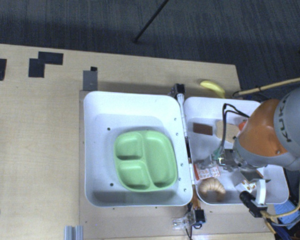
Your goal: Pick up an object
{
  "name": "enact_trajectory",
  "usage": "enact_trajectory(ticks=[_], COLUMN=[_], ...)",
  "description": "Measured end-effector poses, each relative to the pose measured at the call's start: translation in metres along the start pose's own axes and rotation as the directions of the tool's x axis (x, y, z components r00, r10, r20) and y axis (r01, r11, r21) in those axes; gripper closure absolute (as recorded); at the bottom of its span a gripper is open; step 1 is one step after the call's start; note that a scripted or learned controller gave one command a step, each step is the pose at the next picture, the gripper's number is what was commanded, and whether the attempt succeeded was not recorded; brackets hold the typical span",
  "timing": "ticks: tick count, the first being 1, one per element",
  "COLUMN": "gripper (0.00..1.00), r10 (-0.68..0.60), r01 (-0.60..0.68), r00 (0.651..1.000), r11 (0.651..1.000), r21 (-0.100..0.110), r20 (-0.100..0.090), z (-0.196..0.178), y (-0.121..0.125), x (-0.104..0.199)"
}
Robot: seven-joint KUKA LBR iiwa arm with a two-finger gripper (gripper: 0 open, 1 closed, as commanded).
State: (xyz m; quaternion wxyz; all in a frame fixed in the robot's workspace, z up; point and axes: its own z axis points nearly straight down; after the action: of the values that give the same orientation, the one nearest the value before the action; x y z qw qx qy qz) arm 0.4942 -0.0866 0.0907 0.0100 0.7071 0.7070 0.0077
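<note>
Bread roll (212, 187) lies nearest, at the right bin's (280, 193) front edge, a red-and-white packet (207, 169) just behind it. The claw is buried under the arm's wrist (260, 138), so its opening cannot be told. Farther back, a brown block (202, 128). Crowding could spoil the grab.

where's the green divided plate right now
The green divided plate lies flat in the middle of the left bin in the camera view, across the divider from the right bin where the arm is working.
</note>
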Motion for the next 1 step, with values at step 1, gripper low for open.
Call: enact_trajectory(ticks=[1], gripper=[1.0], r10=[-0.002], r01=[0.002], r00=[1.0], r11=[1.0], r21=[-0.005], r20=[-0.002], z=[-0.0124], y=[0.003], x=[0.0009])
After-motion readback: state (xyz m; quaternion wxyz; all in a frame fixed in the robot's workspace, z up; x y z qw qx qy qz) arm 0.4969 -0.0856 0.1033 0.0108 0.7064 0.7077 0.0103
